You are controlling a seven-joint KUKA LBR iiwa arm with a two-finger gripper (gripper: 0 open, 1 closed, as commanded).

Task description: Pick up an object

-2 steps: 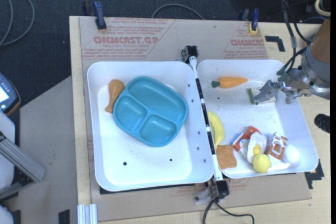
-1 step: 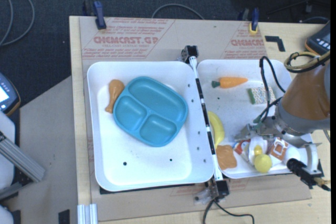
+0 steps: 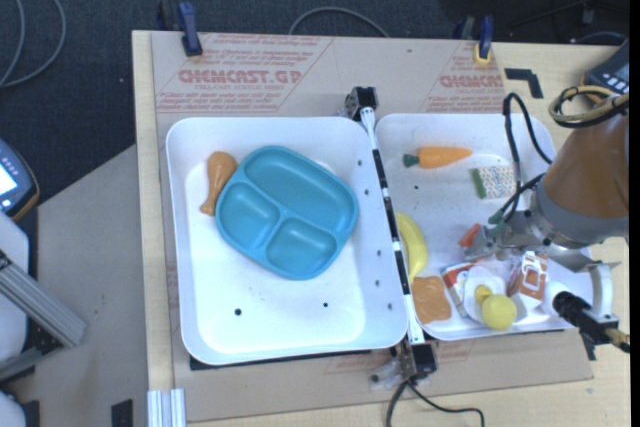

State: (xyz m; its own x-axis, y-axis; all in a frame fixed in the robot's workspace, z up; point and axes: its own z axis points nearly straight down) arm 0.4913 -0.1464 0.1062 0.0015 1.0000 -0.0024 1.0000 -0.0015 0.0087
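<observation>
Bins sit side by side on the bench (image 3: pixel 150 215), and we read them from the left. In the left bin (image 3: pixel 195 315) we see a blue plastic plate (image 3: pixel 286 211) with three compartments, smooth and rounded, lying near the middle; an orange drumstick-shaped toy (image 3: pixel 216 179) rests just beside its left edge, touching or nearly so. A dark seam with clips runs between the two bins. In the right bin (image 3: pixel 440 130), a yellow banana (image 3: pixel 411 244) curves along the left wall, with a tan slice of toast (image 3: pixel 432 298) below it. Near the top lies a carrot (image 3: pixel 438 157) with a green tip, and to its right a pale speckled block (image 3: pixel 494 180). Toward the lower right we find a cluster: a yellow lemon-like ball (image 3: pixel 499 312), a small red-and-white carton (image 3: pixel 529 277) and some red and white pieces we cannot identify. The gripper (image 3: pixel 500 237) hangs over this cluster at the end of the grey arm (image 3: pixel 590 185); we cannot tell how it is set or whether it touches anything.
</observation>
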